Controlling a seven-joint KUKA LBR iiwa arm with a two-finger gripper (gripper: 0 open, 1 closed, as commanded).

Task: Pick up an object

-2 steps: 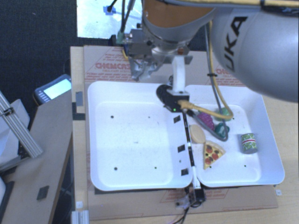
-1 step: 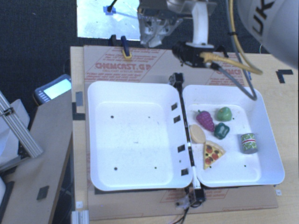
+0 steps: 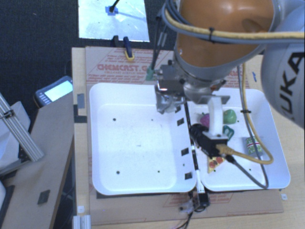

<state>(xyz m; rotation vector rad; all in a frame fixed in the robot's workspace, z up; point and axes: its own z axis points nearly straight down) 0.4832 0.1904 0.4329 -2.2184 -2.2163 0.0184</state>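
Grey end effector (image 3: 167,103) apparently hovers over left bin's (image 3: 128,142) far corner.

The arm (image 3: 224,27) runs off the top and right edges and hides the back wall of the right bin (image 3: 274,132). A pink thing (image 3: 205,119) is partly covered by the robot. The green thing (image 3: 230,116) beside it and the red-and-yellow scrap (image 3: 215,163) are too small to identify.

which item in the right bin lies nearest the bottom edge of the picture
The yellow and red piece, lowest of the four. The green-labelled container lies higher and further right; the pink object and green object lie higher still.
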